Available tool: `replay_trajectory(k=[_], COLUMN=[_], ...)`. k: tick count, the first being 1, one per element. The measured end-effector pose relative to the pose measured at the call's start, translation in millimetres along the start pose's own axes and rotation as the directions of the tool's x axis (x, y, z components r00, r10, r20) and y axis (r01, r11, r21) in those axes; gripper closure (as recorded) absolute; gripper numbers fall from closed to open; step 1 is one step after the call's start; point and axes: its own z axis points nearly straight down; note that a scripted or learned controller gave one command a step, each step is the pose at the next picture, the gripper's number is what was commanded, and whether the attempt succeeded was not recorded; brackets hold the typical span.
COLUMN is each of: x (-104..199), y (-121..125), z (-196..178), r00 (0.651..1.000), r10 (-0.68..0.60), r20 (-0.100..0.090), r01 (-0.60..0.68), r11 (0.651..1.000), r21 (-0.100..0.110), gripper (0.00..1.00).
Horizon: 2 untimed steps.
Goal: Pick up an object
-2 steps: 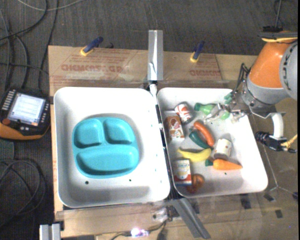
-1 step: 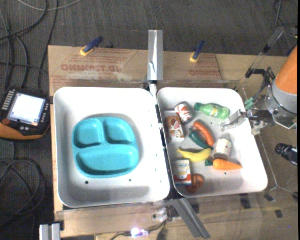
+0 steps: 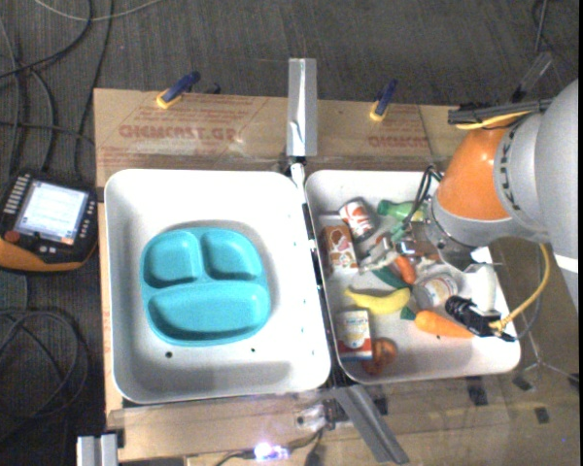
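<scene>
your hand (image 3: 404, 250) sits low in the cluttered right bin (image 3: 510, 357); i cannot tell its state. the banana (image 3: 379, 300) at six o'clock could get nudged aside.

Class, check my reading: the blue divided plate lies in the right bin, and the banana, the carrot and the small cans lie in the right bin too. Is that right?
One detail is wrong. The camera view shows the blue divided plate in the left bin, not the right. The rest stands: the banana, the carrot and the small cans lie in the right bin.
</scene>
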Motion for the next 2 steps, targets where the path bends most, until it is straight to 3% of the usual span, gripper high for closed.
replay_trajectory(k=[1, 2], x=[0, 69], y=[0, 23], z=[-9, -136], r00=[1.000, 0.998], r10=[0.000, 0.063], r20=[0.001, 0.003], r01=[0.000, -0.063], r11=[1.000, 0.998], r21=[0.001, 0.001], gripper=[1.00, 1.00])
